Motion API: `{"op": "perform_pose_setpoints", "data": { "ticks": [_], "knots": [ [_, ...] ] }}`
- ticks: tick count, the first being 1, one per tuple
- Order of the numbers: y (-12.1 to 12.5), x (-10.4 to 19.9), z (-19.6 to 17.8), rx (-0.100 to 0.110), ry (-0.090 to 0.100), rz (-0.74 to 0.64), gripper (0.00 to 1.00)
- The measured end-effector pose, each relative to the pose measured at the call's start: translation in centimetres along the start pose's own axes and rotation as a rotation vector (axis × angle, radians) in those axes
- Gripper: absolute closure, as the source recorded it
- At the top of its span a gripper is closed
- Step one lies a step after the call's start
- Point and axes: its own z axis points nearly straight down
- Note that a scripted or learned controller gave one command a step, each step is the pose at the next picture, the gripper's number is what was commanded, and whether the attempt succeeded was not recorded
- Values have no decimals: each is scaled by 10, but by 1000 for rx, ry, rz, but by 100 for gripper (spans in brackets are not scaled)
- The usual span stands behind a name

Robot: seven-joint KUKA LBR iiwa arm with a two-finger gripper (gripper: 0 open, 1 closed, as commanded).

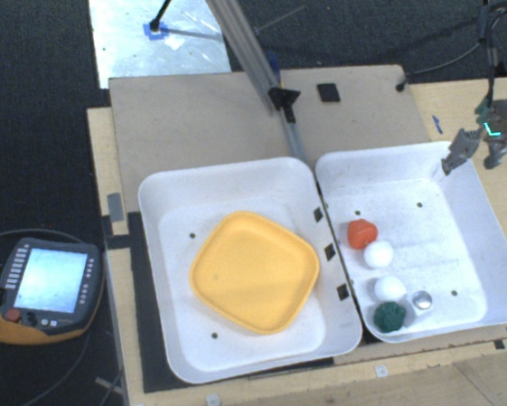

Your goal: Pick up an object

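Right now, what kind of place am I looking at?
Probably a robot test lab: two white bins on a bench, a control pendant on the floor, and a gripper reaching in.

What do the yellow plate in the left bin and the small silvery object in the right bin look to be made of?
The yellow plate looks like matte plastic: even colour, soft rounded rim, no sharp glare. The small silvery object seems metallic, judging by its bright grey sheen, though it is too small to be sure. Both bins look like smooth white plastic.
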Motion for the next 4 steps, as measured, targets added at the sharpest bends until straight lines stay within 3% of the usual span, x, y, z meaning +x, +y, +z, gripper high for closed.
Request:
{"op": "perform_pose_setpoints", "data": {
  "ticks": [1,4],
  "knots": [
    [0,0,0,0,0,0,0],
    [9,-8,132,3,1,0,0]
  ]
}}
